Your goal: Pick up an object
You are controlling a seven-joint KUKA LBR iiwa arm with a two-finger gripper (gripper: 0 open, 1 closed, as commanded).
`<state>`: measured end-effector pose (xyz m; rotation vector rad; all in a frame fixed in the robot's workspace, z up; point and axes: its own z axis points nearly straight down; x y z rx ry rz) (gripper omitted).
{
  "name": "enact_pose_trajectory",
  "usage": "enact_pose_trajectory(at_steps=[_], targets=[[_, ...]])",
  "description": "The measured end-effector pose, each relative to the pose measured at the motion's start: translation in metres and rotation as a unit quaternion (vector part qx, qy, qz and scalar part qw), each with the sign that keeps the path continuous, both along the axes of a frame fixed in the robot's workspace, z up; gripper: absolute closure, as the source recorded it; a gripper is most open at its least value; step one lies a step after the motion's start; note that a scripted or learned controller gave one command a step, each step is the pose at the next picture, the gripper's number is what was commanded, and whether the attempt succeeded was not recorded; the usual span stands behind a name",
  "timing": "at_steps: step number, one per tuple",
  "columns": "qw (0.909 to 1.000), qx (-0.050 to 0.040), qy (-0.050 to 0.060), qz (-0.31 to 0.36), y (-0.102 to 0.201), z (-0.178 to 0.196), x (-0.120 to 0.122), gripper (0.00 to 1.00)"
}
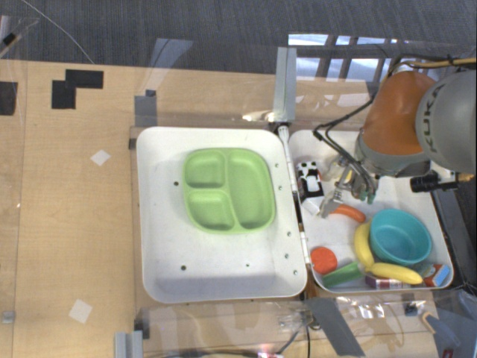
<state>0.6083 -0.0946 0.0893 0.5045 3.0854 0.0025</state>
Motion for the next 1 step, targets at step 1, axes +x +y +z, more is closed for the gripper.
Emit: enact_pose_trajectory(at_steps=[1], targets=[[0.9984,-0.0035,0.001,0.056,-0.1096,-0.0002,-0.0354,0.0]])
